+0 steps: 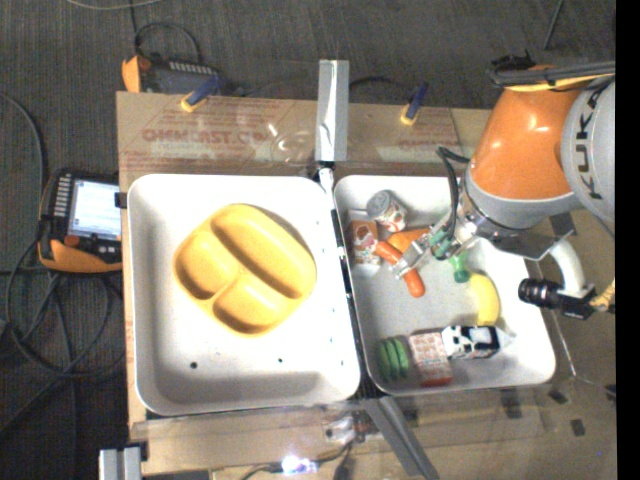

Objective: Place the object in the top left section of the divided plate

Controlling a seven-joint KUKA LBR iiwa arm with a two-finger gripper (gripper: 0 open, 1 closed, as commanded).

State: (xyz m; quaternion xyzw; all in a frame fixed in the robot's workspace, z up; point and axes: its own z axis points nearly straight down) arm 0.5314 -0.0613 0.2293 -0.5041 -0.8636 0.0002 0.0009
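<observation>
KUKA lettering on arm (560, 158); jaws over carrot (408, 273).

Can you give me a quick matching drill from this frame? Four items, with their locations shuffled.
Items
1. yellow divided plate
2. banana
3. green round object
4. gripper

Places
A. front left corner of the right bin
B. middle of the left bin
C. over the orange carrot-like toy in the right bin's upper half
D. right side of the right bin, just above the black-and-white toy

Pairs: 1-B, 2-D, 3-A, 4-C
</observation>
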